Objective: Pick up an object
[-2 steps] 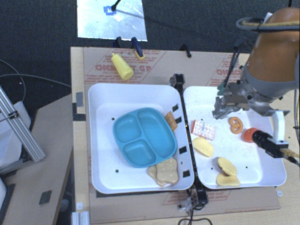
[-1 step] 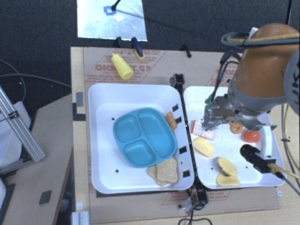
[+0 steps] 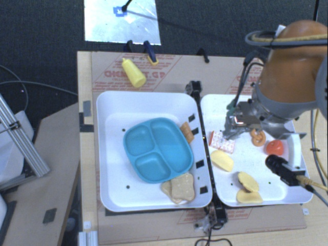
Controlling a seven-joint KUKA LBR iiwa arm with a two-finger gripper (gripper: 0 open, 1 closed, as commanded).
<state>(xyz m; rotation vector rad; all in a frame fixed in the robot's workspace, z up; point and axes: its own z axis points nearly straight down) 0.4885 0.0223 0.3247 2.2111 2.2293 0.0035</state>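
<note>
My gripper (image 3: 231,128) hangs low over the left part of the right bin (image 3: 292,195). Just below and left of it lies a pink-and-white patterned packet (image 3: 222,141), very close to the gripper's tip. A pale yellow lemon-shaped piece (image 3: 222,161) rests in front of the packet. To the gripper's right lie a brown pretzel (image 3: 258,137) and a red tomato (image 3: 274,147). Two yellow pieces (image 3: 248,181) (image 3: 248,197) sit near the bin's front wall. I see nothing held in the gripper.
The left bin (image 3: 110,137) holds a blue divided plate (image 3: 158,148), a slice of bread (image 3: 180,187) at its front and a small orange-brown piece (image 3: 187,132) by the divider. A yellow bottle (image 3: 133,73) lies on the bench behind the bins.
</note>
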